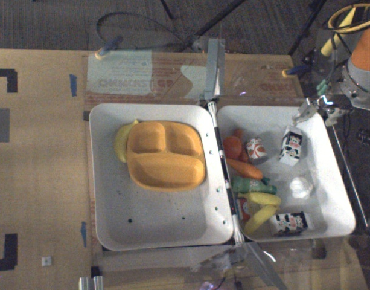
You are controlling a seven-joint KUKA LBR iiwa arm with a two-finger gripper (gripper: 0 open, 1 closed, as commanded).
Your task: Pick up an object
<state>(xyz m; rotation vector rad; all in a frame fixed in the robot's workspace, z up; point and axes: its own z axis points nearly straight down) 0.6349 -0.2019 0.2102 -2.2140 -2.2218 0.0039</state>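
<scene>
My gripper (316,112) hangs over the far right corner of the right bin (335,180), fingers open with nothing between them. Just below and left of it a small cow-print carton (291,147) stands in the bin. A second cow-print carton (290,223) lies near the front edge. Along the bin's left side sit a white and orange ball-like toy (255,150), a red-orange vegetable (233,145), a carrot (245,169), a green piece (250,187) and two yellow bananas (261,199) (259,220). A clear, pale object (300,187) rests mid-bin.
The left bin (154,222) holds an orange divided plate (166,154) with a yellow fruit (121,142) tucked at its left edge. A metal divider rail (220,162) runs between the bins. Cables and tripod legs lie beyond the bench's far edge.
</scene>
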